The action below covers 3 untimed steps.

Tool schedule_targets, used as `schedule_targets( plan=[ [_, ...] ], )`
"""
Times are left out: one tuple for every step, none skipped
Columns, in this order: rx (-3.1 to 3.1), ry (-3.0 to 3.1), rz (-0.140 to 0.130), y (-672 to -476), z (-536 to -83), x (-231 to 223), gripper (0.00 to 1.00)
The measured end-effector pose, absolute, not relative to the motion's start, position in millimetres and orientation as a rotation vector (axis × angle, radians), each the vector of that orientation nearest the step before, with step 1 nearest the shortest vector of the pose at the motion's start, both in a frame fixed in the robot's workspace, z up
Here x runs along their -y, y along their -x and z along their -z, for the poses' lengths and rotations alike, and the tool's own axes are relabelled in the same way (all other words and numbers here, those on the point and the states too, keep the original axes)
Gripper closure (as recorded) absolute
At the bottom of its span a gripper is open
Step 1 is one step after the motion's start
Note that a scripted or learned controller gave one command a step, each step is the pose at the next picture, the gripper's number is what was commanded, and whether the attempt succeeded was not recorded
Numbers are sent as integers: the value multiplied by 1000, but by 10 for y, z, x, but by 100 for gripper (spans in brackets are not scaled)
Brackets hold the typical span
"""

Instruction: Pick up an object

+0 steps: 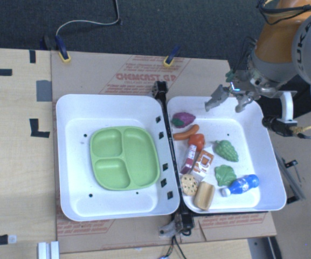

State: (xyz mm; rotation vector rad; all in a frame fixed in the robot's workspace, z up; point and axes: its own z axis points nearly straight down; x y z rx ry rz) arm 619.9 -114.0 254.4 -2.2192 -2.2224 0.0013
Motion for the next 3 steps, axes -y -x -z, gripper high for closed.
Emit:
schedule_targets(
  plan=[
    [2222, 2218, -3, -6398, -1833, 639, 0],
    [2223, 2222, 1, -6497, -859, 996, 0],
    [2225, 2220, 2, -6691, -855, 1091, 0]
  ],
)
